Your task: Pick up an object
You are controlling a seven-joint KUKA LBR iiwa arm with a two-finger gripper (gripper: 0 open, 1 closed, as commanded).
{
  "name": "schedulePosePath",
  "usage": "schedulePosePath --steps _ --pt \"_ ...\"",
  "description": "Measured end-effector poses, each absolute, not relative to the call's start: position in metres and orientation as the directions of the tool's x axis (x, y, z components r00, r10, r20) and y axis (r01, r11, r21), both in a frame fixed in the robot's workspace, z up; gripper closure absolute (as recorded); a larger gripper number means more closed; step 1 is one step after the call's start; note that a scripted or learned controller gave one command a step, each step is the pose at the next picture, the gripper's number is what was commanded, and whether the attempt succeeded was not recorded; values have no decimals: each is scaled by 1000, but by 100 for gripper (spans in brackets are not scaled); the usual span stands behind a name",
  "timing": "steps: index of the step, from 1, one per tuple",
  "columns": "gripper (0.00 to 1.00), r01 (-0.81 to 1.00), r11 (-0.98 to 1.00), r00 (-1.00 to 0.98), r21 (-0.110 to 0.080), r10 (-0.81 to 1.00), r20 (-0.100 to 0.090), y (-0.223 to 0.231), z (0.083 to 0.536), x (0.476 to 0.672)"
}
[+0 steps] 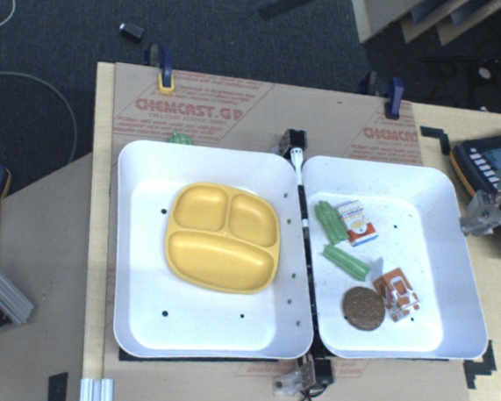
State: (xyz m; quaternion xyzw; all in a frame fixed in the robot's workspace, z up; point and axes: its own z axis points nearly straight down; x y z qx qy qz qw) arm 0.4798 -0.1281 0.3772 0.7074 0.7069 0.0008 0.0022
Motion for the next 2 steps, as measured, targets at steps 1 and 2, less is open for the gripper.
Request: schedulePosePath --steps 1,2 --pt "100 1000 -2 2 -1 1000 -1 -139 370 479" --pt "100 1000 1 -1 3 1000 -1 -136 374 480"
